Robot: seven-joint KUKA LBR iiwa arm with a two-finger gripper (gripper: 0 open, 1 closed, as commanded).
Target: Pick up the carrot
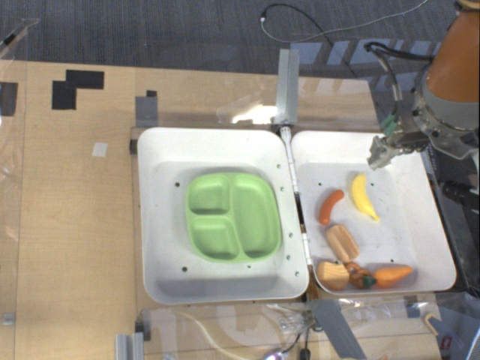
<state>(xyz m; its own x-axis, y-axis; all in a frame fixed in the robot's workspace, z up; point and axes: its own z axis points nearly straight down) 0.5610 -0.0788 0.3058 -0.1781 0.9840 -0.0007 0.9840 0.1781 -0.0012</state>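
The carrot (389, 275) is orange with a green stem end and lies along the front edge of the right bin (420, 201), near its front right corner. My gripper (378, 154) hangs over the back of that bin, far behind the carrot and a little to its left. I see nothing between its fingers.
In the right bin also lie a yellow banana (364, 196), a red-orange sausage (330, 206), a tan bread roll (342, 242) and a brown pastry (332, 274) beside the carrot's stem. A green divided plate (232, 216) sits in the left bin (161, 201).
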